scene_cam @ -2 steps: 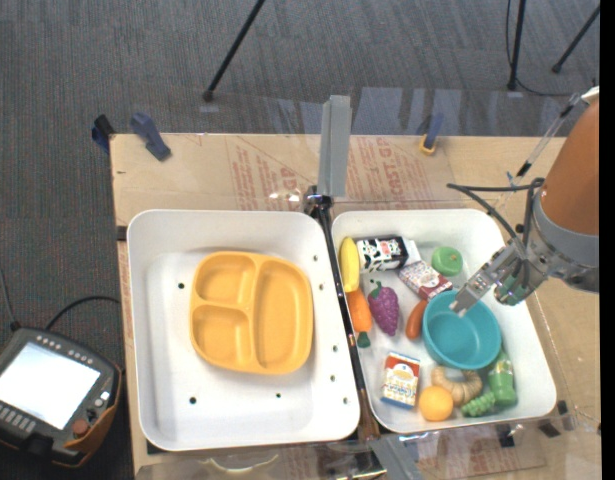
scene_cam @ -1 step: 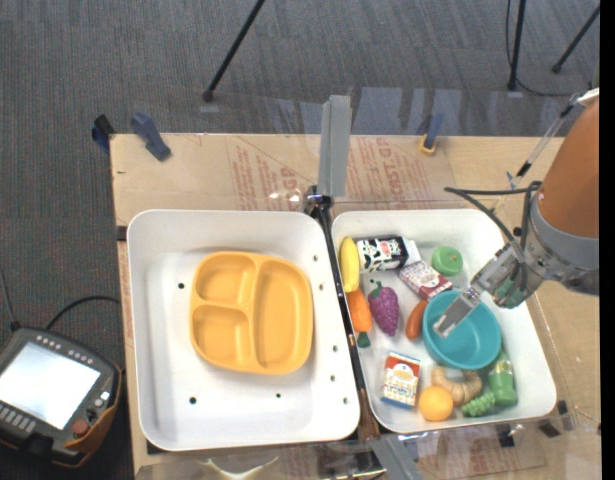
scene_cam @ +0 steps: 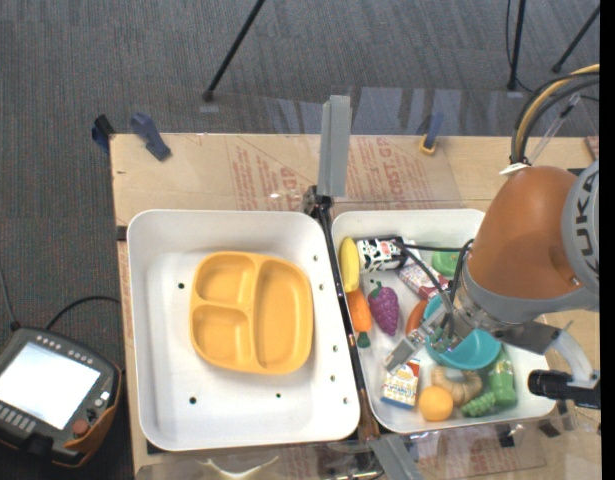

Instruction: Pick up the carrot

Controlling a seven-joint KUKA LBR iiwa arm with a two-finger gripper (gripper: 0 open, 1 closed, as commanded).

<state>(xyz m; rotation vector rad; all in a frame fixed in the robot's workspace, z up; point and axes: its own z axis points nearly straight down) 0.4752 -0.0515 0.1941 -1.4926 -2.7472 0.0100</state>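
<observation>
"UK" in white letters on arm's grey housing (scene_cam: 587, 218), faint red mirrored print on cardboard bench top (scene_cam: 277, 173), unreadable

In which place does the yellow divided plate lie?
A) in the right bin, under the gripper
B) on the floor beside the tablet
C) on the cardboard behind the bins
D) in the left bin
D: the yellow divided plate lies flat in the left bin, while the toy foods, such as the purple grapes, and the gripper are over in the right bin.
</observation>
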